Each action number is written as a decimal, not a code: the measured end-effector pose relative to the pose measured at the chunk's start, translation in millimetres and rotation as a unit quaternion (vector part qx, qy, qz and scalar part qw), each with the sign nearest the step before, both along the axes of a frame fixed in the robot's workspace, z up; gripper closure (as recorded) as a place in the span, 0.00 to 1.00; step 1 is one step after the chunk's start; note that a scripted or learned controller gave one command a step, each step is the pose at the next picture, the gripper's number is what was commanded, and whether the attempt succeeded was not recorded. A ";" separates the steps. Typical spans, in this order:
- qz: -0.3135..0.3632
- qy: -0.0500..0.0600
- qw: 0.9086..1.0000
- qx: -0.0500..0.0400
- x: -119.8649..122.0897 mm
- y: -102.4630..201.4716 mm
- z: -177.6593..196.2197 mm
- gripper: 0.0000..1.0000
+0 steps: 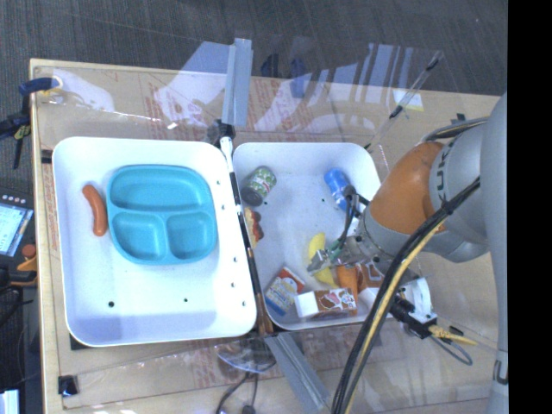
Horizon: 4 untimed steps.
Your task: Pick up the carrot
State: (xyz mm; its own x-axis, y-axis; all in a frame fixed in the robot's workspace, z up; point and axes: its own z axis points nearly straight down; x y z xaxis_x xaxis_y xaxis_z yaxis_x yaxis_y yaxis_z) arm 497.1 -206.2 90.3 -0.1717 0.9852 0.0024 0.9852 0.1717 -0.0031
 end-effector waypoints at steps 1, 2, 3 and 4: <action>-0.109 0.000 0.994 -0.001 59.4 -3.3 159.1 1.00; -0.109 0.000 0.994 -0.001 59.4 -3.0 158.8 0.00; -0.110 0.000 0.994 -0.001 44.2 19.4 33.2 0.00; -0.124 0.002 0.992 0.000 -16.3 1.0 27.3 0.00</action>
State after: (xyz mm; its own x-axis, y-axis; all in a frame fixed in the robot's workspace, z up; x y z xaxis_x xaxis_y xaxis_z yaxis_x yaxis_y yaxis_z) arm 480.8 -205.2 117.6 0.0757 0.9971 0.0016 0.9971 -0.0757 -0.0061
